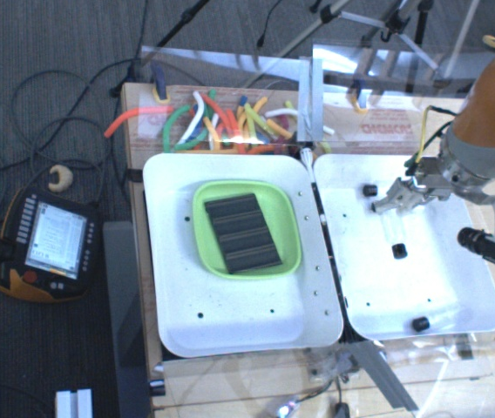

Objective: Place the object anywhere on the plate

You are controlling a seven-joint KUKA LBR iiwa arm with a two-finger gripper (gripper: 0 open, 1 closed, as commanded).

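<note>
A dark ridged block (243,232) lies on the green plate (202,233). Right of the plate, the gripper (393,200) hovers, spread open, holding nothing.

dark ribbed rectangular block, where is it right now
The dark ribbed rectangular block lies on the green square plate in the left white bin, across the divider from the gripper over the right bin.
</note>
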